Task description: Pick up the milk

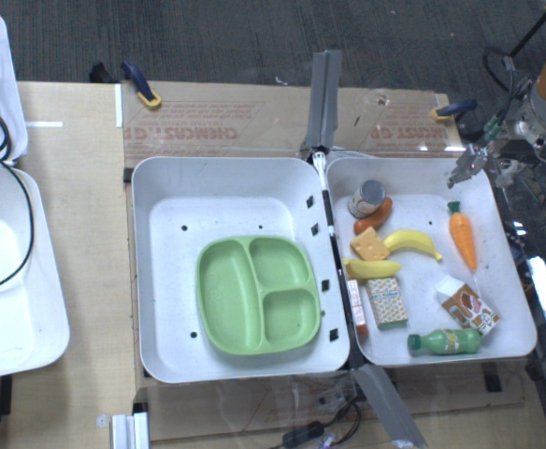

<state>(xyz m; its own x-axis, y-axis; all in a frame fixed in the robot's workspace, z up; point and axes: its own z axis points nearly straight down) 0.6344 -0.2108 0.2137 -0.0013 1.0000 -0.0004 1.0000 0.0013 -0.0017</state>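
**Milk untouched in right bin; gripper parked at upper right corner**

The milk [467, 308] — a small brown-and-white carton — lay on its side in the lower right part of the right bin [516, 337], just above the green bottle [444, 342] and below the carrot [462, 238]. The gripper [466, 165] stood at the upper right of the frame, over the bin's top right corner and well apart from the carton. Whether it was spread or pressed together could not be told; the metal parts there were small and tangled with cables. Nothing was seen held.

Risks, as judged from this position:
- The carton lay at a slant and close to the bottle and the bin's right wall. A descent not turned to match its narrow side would likely push it rather than take it.
- A closure set slightly low in the frame could catch the bottle instead.
- The carrot lay along the likely path downward from the gripper; a low approach could knock it.

Hard to make out: the arm itself was cut off by the right edge of the frame. The carton's printing was too small to read. The round grey item [370, 195] at the bin's upper left could not be identified with confidence. The left bin [161, 251] held a green divided plate [259, 294], not concerned in the task.
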